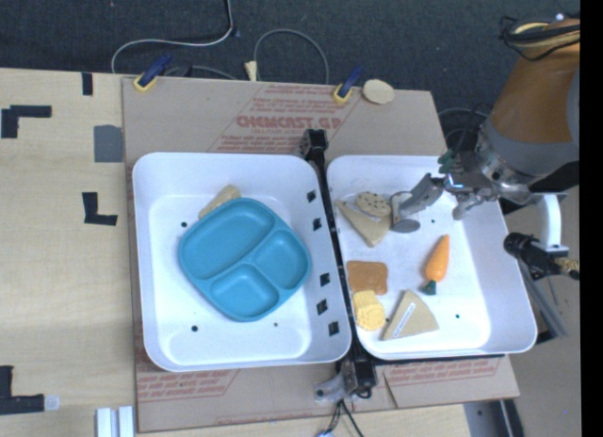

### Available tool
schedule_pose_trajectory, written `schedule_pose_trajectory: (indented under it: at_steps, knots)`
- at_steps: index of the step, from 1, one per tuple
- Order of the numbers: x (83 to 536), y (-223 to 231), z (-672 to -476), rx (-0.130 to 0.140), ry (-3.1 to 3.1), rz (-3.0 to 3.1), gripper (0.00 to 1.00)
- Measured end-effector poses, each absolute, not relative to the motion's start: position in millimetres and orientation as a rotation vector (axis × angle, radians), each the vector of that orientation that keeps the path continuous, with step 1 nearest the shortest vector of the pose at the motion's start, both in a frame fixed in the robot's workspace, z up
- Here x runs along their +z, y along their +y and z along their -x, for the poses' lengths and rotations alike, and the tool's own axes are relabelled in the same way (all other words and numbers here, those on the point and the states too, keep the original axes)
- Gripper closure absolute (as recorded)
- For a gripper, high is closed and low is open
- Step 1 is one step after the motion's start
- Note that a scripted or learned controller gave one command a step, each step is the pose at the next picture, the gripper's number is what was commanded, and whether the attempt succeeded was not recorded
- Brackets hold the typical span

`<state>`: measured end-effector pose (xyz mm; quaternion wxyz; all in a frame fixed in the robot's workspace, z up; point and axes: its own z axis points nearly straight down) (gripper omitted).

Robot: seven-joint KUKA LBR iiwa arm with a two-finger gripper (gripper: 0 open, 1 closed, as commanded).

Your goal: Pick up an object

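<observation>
Right bin (490, 331), carrot (436, 259) near gripper (411, 211)

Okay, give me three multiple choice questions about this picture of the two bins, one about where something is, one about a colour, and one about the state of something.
1. Where does the blue divided plate lie?
A. in the left bin
B. in the right bin
C. on the cardboard

2. What colour is the toy carrot?
A. purple
B. orange
C. white

3. How does the gripper stand to the carrot?
A. clamped on it
B. lifting it
C. apart from it

Answers: 1 A, the plate rests inside the left bin. 2 B, its body is orange with a green tip. 3 C, the gripper is above the right bin, near the cookie wedge, with bare bin floor between it and the carrot.
</observation>
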<state>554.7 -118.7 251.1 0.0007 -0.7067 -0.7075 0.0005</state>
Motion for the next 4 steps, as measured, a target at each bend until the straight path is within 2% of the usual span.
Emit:
schedule_pose_trajectory:
  at_steps: [1,2,3,4]
  knots:
    - [78,-193,-551.3,0.002,-2.219,2.231,0.00]
    - [98,-191,-554.1,-0.001,-2.228,2.229,1.00]
    - [216,-135,-625.0,-0.016,-2.241,2.219,1.00]
    - [222,-51,-622.6,-0.004,-2.231,2.209,1.00]
